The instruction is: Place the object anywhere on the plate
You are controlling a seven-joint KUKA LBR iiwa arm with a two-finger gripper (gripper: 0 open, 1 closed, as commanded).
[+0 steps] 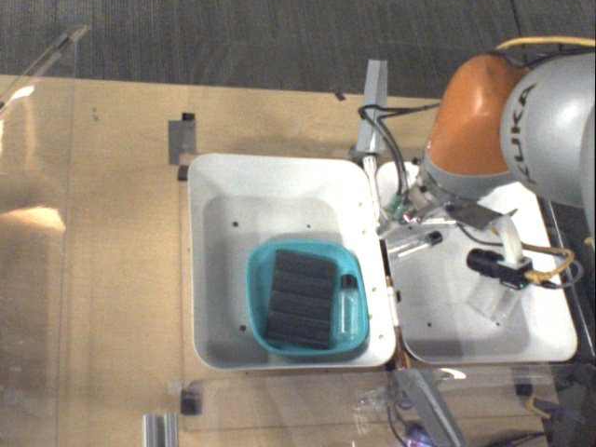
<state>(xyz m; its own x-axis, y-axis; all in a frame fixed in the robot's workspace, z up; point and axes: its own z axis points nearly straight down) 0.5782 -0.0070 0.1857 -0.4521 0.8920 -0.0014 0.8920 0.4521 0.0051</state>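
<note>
arm (521, 119) comes in from the right, orange band sitting above the right bin (549, 343). tool (410, 214) is low near that bin's left wall, close to the divide between the two bins; it's partly under the wrist and cables, so can't tell how it's set or whether it's carrying anything. left bin (214, 250) has the teal plate (256, 277) in its lower right area. a dark ribbed block (300, 298) lies flat on the plate, and a small clear bottle (349, 305) lies just beside it along the plate's right edge, looks like touching the rim. right bin also has what seems a clear item (498, 291) near a black part of the rig. bins sit side by side on the wooden desk (93, 250).
</note>
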